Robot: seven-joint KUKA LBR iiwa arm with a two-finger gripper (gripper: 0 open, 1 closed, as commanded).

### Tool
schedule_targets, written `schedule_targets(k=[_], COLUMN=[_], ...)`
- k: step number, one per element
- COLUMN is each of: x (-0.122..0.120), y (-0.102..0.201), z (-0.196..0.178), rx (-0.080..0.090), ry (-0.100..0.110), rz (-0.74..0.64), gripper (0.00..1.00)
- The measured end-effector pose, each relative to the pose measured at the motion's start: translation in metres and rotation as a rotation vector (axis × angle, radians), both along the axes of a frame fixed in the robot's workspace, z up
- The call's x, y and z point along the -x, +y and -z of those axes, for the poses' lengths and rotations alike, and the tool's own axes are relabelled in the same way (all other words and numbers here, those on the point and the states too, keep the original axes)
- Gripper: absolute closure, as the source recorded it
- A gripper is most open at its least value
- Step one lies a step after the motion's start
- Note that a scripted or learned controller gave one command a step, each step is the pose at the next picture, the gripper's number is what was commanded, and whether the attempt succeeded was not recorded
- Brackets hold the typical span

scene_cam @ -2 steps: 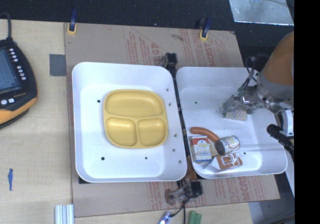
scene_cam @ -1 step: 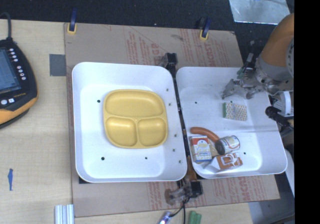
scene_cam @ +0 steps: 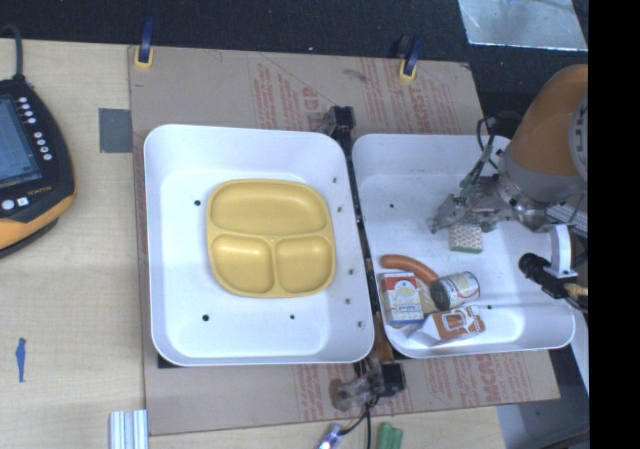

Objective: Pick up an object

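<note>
My gripper (scene_cam: 466, 214) hangs low over the middle of the right bin (scene_cam: 400, 162), reaching in from the right. Directly at its tip lies a small pale checkered block (scene_cam: 466, 238); whether they touch is unclear. Toward the bin's front lie an orange sausage (scene_cam: 408, 264), a small red-and-white box (scene_cam: 402, 299), a grey can (scene_cam: 456, 289) on its side and a flat orange-and-white packet (scene_cam: 456, 325), all clustered together and apart from the gripper.
The left bin (scene_cam: 170, 327) holds a yellow three-part plate (scene_cam: 270, 237). A black-and-orange pendant (scene_cam: 25, 172) lies on the bench at far left. Clamps (scene_cam: 342, 120) join the bins at the back and at the front.
</note>
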State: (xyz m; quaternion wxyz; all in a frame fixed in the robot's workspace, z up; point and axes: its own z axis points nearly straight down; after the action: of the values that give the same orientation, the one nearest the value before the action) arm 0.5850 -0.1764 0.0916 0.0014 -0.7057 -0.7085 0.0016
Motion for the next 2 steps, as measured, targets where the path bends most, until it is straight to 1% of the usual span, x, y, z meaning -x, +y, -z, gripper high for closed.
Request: schedule_targets(k=[1, 2], x=[0.0, -0.065], y=[-0.001, 0.048], z=[-0.01, -0.006], rx=[0.0, -0.001], ry=[0.002, -0.001], rz=[0.0, 0.0], gripper=[1.0, 1.0])
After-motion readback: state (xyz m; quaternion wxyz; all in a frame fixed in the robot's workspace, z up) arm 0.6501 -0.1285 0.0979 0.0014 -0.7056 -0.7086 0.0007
